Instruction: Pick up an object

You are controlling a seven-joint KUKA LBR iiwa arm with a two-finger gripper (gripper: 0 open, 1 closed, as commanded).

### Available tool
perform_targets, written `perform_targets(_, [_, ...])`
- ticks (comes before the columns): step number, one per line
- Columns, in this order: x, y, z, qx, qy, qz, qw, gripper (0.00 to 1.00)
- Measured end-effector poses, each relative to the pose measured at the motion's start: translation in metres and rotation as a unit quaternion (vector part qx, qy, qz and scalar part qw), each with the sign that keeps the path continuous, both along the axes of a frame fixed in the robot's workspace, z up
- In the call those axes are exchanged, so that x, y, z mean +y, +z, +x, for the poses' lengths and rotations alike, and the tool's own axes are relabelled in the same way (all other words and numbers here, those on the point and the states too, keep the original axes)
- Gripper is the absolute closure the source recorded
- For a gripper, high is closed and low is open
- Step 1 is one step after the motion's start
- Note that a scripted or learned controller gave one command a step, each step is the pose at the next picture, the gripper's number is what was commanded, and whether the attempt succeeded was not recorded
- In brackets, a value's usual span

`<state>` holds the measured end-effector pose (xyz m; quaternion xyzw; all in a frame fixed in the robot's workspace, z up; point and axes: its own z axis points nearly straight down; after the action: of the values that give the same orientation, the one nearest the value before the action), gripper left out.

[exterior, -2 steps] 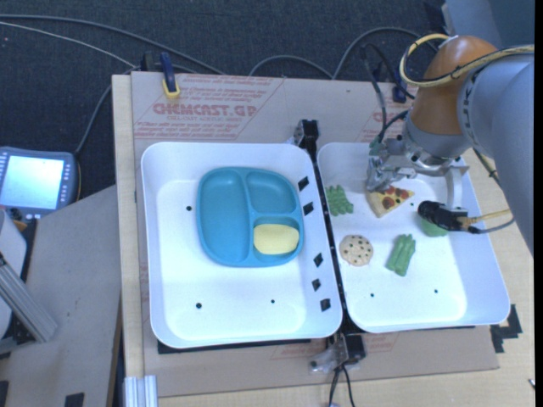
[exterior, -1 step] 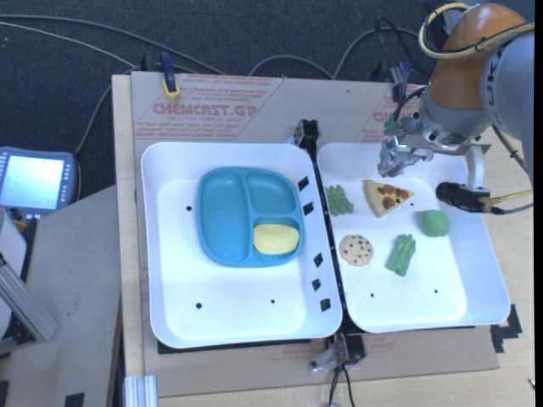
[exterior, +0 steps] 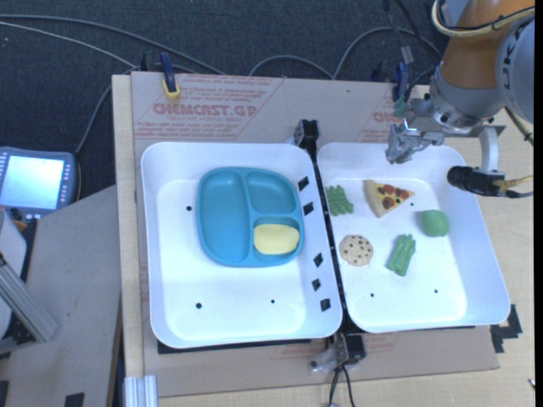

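Observation:
My gripper (exterior: 399, 151) hangs over the back edge of the right bin (exterior: 450, 308), above and a little behind the pizza slice (exterior: 386, 197). Nothing shows between its fingers. In the right bin lie the pizza slice, a small bunch of green grapes (exterior: 339, 200), a chocolate-chip cookie (exterior: 355, 250), a green round fruit (exterior: 434, 222) and a green leafy vegetable (exterior: 400, 254). The left bin (exterior: 170, 295) holds a blue divided plate (exterior: 237, 202) with a yellow piece (exterior: 276, 239) in its lower right compartment.
A black divider (exterior: 318, 219) runs between the two bins. Cables (exterior: 373, 36) trail behind the bench at the back. A black handle-like part (exterior: 475, 181) juts over the right bin's far right rim. A tablet (exterior: 36, 181) sits off the bench to the left.

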<state>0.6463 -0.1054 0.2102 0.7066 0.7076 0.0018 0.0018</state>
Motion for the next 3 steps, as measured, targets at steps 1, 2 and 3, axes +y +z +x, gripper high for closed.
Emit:
perform_targets(1, [0.0, 0.051, 0.001, -0.001, 0.0, -0.0003, 1.0, 1.0])
perform_targets(2, [0.054, 0.035, -0.005, 0.004, 0.001, 0.0008, 1.0, 1.0])
perform_targets(3, [0.107, 0.022, -0.011, 0.004, 0.002, 0.001, 1.0, 1.0])
